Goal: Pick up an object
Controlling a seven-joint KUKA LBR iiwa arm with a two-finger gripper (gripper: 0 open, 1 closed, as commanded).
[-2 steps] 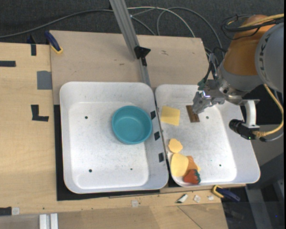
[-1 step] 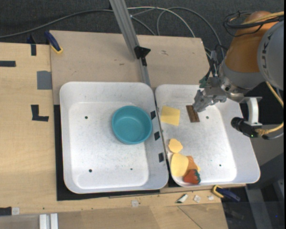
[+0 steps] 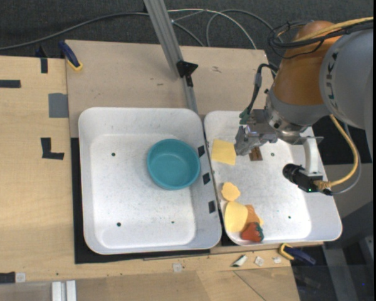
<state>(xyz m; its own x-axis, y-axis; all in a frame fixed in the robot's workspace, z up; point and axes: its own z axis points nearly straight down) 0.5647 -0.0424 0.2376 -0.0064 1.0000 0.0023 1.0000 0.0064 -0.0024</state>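
I hover my claw (image 3: 245, 144) over the right bin (image 3: 301, 221), its grip state impossible to tell (too dark), reaching for the yellow slice (image 3: 224, 152) just left, needing a short descent next.

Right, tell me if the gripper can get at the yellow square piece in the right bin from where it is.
Probably yes. The gripper hangs just right of the yellow square piece, which lies flat by the right bin's left wall with nothing on top; that wall may crowd a finger.
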